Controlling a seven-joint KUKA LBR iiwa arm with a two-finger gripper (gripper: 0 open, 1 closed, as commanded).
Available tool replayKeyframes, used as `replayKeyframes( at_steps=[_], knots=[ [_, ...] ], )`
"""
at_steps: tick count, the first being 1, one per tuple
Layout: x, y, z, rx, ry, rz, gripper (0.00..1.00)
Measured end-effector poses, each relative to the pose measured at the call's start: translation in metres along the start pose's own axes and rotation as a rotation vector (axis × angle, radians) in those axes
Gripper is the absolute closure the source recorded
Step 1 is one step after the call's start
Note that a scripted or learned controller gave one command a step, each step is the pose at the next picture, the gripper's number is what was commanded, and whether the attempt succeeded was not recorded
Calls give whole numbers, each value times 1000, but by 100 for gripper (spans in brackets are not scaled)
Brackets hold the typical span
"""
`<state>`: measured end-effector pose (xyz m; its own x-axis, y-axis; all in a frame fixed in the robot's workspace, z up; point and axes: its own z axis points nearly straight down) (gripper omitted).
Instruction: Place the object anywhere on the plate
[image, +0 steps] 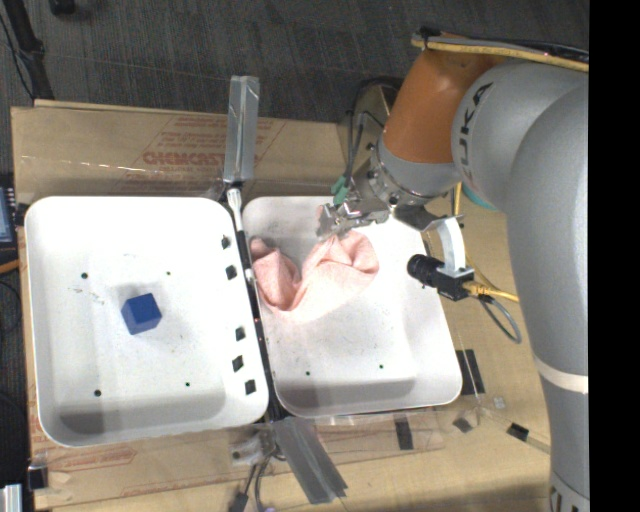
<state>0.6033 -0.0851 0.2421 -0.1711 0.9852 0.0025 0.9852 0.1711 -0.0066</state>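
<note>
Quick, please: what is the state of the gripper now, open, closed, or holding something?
Gripper: closed on the pink cloth, pinching its upper edge, in the right bin.

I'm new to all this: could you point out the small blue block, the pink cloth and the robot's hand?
Small blue block (141, 312), camera view, its top face.
Crumpled pink cloth (300, 280), camera view, its middle fold.
Robot's metal hand (342, 222), camera view, at its fingertips.

We see a robotics lab bench: two shallow white plastic bins (330, 385) clamped side by side on a brown cardboard-covered bench (120, 150), loose cables beside the claw (345, 215) of the grey industrial arm (540, 150), dark carpet beyond.
</note>
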Motion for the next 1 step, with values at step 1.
replayKeyframes(
  at_steps=[1],
  knots=[
    [3,1,11,-2,-1,-9,100]
  ],
)
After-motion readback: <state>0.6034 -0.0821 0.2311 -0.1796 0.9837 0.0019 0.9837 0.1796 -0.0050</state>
